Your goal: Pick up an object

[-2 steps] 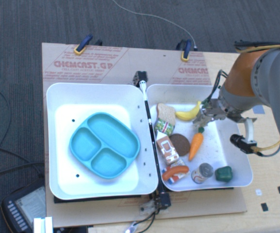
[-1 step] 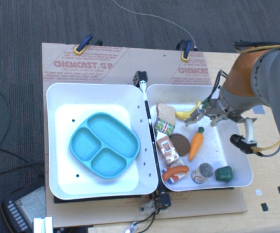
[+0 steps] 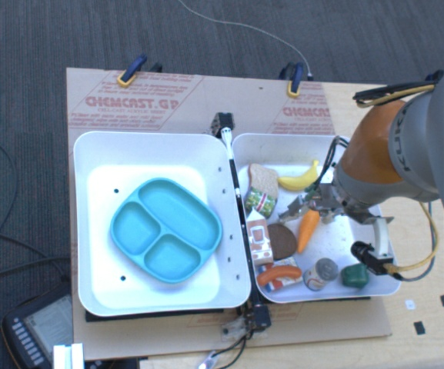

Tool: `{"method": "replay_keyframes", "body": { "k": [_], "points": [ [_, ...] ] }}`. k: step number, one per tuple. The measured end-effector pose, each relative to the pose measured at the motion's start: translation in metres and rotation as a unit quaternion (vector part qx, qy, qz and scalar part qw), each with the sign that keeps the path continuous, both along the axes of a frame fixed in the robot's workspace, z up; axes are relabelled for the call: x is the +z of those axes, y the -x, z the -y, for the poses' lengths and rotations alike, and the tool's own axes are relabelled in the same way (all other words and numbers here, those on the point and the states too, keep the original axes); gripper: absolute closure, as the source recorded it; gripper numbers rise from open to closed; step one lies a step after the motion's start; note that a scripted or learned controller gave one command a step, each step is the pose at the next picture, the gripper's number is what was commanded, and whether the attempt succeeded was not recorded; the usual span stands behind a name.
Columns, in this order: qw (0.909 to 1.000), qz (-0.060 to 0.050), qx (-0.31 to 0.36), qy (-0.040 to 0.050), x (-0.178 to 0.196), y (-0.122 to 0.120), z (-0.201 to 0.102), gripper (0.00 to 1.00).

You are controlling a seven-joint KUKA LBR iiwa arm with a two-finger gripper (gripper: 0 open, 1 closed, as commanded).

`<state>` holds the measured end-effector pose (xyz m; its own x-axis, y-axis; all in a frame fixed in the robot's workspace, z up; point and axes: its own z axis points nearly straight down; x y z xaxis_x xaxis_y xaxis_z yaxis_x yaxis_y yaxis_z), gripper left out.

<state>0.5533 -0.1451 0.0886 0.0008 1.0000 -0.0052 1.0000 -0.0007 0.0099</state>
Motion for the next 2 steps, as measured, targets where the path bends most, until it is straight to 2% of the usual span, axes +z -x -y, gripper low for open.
{"method": "replay_keyframes", "body": {
  "k": [1,2],
  "points": [
    [1.0,0.001,0.0,-0.0002,0.011,-0.001,0.0,1.0],
    [1.0,-0.005,0.001,-0.0027,0.096,0.054,-0.058,1.0]
  ]
}}
